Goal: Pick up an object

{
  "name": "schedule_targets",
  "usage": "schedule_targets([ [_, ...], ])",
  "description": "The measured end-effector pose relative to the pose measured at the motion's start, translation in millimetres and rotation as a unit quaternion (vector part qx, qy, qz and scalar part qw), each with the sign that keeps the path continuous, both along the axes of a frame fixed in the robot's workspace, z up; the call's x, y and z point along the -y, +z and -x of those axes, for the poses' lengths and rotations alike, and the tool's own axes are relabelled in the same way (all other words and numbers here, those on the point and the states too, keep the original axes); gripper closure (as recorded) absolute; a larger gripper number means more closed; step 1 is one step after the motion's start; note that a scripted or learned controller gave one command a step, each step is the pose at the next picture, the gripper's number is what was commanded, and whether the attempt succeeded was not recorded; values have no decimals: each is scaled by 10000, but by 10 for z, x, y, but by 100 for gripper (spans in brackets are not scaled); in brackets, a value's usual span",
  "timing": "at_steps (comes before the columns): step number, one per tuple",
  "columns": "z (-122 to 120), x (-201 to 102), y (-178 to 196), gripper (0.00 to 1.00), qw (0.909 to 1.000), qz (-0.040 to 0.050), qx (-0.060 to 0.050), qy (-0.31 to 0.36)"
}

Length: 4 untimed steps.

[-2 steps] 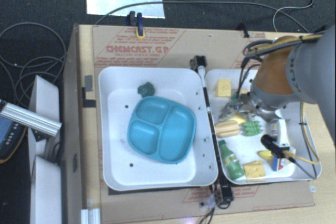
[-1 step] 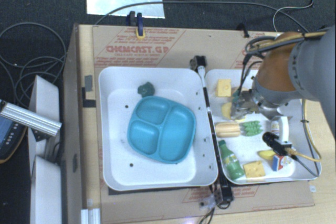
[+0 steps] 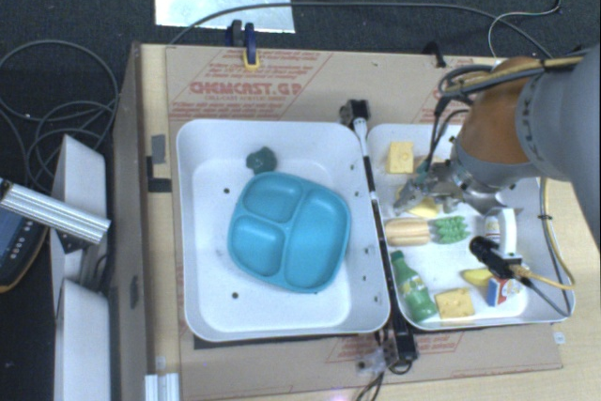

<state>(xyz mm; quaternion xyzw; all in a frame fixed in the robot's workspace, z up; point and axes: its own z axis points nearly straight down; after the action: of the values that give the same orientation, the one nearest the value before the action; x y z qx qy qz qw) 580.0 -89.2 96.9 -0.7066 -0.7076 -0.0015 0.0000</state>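
Nearest the camera in the right bin lie a green bottle and a yellow cheese block, with a green bumpy toy and a tan roll just behind. Above them the gripper hangs low over a yellowish piece; whether it grips anything, I can't tell. Across in the left bin sits a blue divided plate, a small dark green lump beyond it.

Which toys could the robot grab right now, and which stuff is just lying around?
For the job, in the right bin under the gripper:
cheese cube
bread roll
green pea pod toy
green bottle
cheese slice

Just lying about:
blue divided plate in the left bin
small dark green lump
cables
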Motion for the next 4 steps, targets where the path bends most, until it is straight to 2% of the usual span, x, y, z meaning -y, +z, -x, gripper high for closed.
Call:
schedule_targets([
  [1,202,76,-125,0,10000,12,-6,-1],
  [2,-427,333,-118,0,10000,17,8,11],
  [3,936,803,414,0,10000,19,-4,-12],
  [4,819,1100,-125,0,10000,16,0,-3],
])
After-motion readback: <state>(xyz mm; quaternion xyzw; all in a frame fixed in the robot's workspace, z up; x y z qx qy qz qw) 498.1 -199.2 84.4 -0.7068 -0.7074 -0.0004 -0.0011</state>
